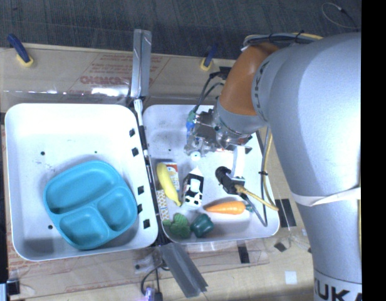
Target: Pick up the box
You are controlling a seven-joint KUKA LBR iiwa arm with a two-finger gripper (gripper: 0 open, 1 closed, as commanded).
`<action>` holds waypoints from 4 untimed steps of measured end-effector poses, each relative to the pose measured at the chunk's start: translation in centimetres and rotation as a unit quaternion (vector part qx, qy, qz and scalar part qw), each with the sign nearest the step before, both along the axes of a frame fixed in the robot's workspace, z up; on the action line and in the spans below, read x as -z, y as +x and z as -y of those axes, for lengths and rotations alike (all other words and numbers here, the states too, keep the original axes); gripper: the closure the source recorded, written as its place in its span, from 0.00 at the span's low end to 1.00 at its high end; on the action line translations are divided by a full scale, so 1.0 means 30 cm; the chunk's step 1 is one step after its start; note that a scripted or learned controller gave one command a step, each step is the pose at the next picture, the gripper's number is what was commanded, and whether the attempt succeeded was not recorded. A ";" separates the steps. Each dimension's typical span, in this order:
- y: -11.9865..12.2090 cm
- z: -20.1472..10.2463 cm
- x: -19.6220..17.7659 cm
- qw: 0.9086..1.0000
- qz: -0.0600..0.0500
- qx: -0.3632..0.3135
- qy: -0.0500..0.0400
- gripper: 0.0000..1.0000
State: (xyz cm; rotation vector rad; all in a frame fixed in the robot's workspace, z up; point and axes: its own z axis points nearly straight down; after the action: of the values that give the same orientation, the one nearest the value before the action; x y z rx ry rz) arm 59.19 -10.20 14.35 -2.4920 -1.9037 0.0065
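Observation:
A flat box [172, 171] with a red end and a patterned edge lies along the left wall of the right bin [165, 121], partly hidden under a yellow banana [166, 182]. Just right of it stands a small black-and-white carton [193, 190]. My gripper [195, 148] hangs over the middle of the right bin, above and slightly right of the box's far end, and it holds nothing that I can see.
A carrot [225, 207], a green broccoli piece [178, 225] and a dark green vegetable [202, 226] lie at the near edge of the right bin. The left bin [30, 121] holds a blue divided tray [89, 204].

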 end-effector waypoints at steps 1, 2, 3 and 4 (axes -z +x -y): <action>0.081 0.172 0.189 0.997 -0.008 0.075 0.001 1.00; 0.217 -0.054 -0.246 0.994 0.003 0.107 -0.001 1.00; 0.213 -0.441 -0.158 0.989 0.000 0.146 -0.001 1.00; 0.086 -0.812 -0.100 0.970 -0.001 0.244 -0.002 1.00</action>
State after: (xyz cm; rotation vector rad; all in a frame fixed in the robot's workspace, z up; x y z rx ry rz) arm 61.77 14.16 17.34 -2.8824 -1.2384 0.0118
